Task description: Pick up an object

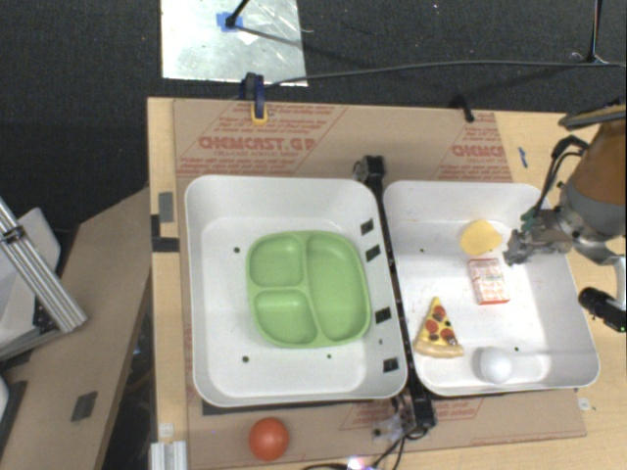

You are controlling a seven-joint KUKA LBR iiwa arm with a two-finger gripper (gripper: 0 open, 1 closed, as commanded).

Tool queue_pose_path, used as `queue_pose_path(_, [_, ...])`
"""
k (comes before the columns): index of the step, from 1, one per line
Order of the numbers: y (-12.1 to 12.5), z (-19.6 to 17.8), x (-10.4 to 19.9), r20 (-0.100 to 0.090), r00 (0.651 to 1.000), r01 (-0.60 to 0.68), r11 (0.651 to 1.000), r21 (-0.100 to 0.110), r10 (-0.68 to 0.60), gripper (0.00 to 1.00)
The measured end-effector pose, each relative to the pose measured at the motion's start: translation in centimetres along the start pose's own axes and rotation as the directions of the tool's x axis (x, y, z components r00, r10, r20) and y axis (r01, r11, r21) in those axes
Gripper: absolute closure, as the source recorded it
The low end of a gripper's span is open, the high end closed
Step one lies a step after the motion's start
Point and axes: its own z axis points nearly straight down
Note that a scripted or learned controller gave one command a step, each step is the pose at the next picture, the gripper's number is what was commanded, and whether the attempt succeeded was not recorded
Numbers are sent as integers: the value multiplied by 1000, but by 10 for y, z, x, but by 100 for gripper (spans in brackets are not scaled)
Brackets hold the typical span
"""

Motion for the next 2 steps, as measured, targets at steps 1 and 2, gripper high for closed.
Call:
queue_pose_path(1, [4, -65, -1, 1, 1000, 1, 1000, -3, -1, 100])
queue_pose_path(2, [5, -93, -2, 0, 1000, 1, 1000, 0, -1, 100])
